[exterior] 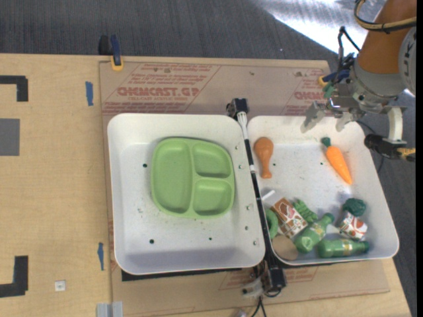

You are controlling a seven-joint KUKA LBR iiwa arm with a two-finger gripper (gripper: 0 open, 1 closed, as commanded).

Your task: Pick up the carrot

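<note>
The carrot (pixel 338 162) lies in the right bin (pixel 386 207), near its far right corner, leafy end toward the far rim and tip slanting toward the right wall. The gripper (pixel 328 115) hangs above the far rim of that bin, its two fingers spread wide with nothing between them. It is near the carrot but apart from it. By this showing the pick has not begun: descent, closing and lift all remain.

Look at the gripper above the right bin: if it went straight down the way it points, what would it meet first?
Probably the bare white floor of the right bin near its far edge. The gripper hangs up and left of the carrot, though depth is unclear.
</note>
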